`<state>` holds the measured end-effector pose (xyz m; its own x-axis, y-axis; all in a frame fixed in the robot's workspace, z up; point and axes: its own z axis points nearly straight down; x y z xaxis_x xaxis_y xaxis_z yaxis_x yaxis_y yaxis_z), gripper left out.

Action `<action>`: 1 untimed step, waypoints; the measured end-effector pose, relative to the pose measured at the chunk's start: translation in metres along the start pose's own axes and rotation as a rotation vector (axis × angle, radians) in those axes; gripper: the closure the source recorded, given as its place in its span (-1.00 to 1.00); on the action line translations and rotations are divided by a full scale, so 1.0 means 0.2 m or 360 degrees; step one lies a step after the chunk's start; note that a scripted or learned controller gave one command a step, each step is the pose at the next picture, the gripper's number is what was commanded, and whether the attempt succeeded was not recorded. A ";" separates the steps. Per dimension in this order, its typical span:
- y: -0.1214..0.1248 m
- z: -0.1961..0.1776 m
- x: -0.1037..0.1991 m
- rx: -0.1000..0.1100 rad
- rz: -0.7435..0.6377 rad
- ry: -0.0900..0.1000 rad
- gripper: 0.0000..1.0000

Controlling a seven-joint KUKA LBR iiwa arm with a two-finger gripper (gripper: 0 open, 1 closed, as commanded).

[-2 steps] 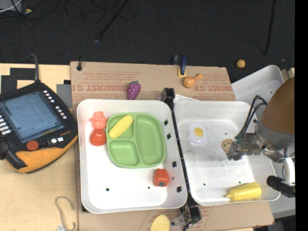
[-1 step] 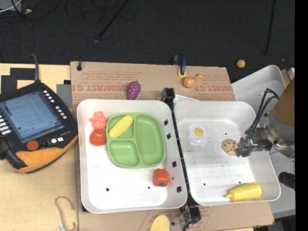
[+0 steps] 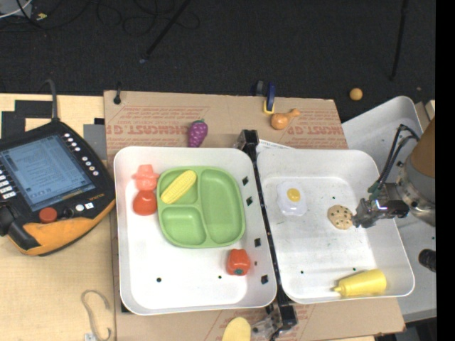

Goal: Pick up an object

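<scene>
A green plate (image 3: 202, 208) carrying a corn cob (image 3: 177, 185) is sitting in the left bin (image 3: 142, 275). In the right bin (image 3: 320, 172), a cookie (image 3: 340, 217) is lying just beside the gripper (image 3: 364, 215), which is hovering at its right edge; its state I cannot tell.

The desk (image 3: 43, 290) is light wood, and a sheet of printed brown cardboard (image 3: 227, 119) covers its middle. On the cardboard, two shallow white bins sit side by side and touching: the left bin (image 3: 142, 290) and the right bin (image 3: 387, 190). Behind the left bin, a purple grape bunch (image 3: 197, 133) rests on the cardboard; farther right along that back strip lies a small orange pear-shaped toy (image 3: 283, 118). Left of the left bin, off the cardboard, a control pendant (image 3: 50, 187) with a screen and orange-and-black casing lies on the wood. In front of the left bin, at the cardboard's near edge, is a yellow rounded toy (image 3: 237, 328).
</scene>
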<state>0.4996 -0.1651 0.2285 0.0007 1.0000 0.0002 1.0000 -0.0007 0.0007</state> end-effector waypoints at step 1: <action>0.04 0.04 0.29 0.0006 -0.0008 0.0005 1.00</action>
<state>0.5083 -0.1062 0.2213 -0.0044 1.0000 0.0033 1.0000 0.0044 -0.0029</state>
